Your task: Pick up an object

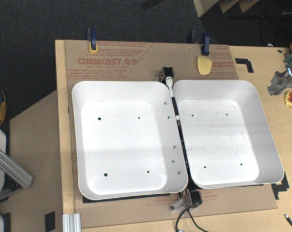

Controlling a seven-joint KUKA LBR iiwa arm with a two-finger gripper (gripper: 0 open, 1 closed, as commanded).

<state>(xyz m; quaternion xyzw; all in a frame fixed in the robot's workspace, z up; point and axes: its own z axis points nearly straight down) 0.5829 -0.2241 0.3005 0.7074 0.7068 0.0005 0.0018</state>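
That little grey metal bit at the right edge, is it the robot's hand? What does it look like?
I cannot tell whether it belongs to the robot. The small grey metallic piece is jagged and shiny with pale highlights, seen against the tan board-covered bench. It is too small and blurred to make out cables or markings.
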